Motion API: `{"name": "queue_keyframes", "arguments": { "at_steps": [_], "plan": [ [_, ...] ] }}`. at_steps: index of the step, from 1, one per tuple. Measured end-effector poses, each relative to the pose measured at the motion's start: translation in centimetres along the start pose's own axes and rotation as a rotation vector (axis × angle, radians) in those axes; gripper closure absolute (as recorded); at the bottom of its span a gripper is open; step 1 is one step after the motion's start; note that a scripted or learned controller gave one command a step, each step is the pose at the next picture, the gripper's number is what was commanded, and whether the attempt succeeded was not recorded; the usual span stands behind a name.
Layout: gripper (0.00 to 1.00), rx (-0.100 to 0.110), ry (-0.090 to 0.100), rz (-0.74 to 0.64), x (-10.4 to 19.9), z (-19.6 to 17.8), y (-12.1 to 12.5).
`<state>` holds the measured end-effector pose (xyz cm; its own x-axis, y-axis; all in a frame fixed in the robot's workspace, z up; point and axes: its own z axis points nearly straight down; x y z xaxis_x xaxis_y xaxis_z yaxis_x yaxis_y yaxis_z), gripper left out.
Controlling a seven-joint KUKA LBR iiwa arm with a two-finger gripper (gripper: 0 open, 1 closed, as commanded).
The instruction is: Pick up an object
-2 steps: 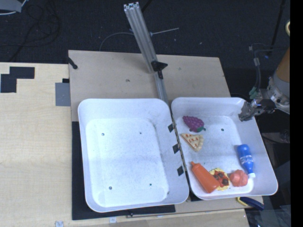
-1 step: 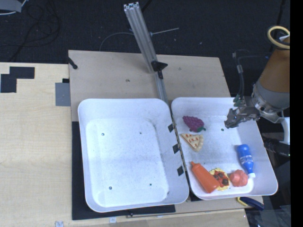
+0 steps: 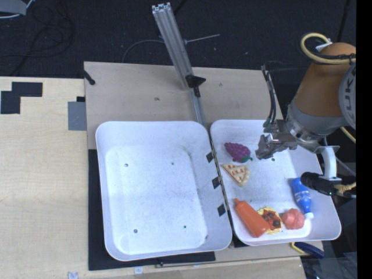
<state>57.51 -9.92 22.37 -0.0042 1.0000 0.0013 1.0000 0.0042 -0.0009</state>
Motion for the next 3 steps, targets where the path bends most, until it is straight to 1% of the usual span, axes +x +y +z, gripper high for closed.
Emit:
{"name": "queue_keyframes", "arguments": {
  "at_steps": [2, 3],
  "plan": [
    [1.0, 0.0, 0.0, 0.001, 11.1, -0.8, -1.2],
    [1.0, 0.001, -0.001, 0.001, 16.5, 0.1, -3.2]
  ]
}}
